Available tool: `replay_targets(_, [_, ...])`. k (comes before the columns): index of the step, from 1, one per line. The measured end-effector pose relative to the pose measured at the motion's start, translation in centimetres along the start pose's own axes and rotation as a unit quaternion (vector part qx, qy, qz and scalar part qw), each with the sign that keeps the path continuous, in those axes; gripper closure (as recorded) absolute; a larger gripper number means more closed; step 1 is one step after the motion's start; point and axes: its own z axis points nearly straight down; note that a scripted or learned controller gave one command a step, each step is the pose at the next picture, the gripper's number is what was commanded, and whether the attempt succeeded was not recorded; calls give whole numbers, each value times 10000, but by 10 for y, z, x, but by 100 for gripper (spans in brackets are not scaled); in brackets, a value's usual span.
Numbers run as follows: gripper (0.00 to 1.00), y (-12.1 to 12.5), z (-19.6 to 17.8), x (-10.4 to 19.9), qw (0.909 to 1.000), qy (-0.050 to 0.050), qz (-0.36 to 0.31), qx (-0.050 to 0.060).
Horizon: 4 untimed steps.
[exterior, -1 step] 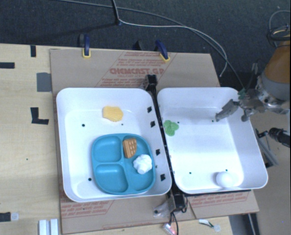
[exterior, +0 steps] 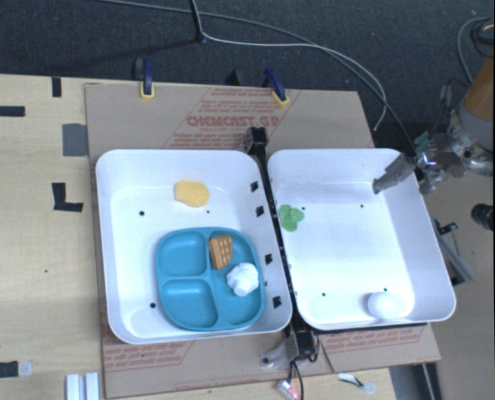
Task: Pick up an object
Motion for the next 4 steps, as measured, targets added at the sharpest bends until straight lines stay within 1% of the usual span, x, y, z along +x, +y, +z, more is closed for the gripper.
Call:
replay_targets(1, [100,-1,-6,0,10000,7,6,34])
replay_targets(2, [0,-1,-6,0,10000,6,6,38])
replay_targets(3, [0,4,-53,41,10000,7,-7,14])
replay_targets(4, [0,-56,20,64,10000,13,10,69])
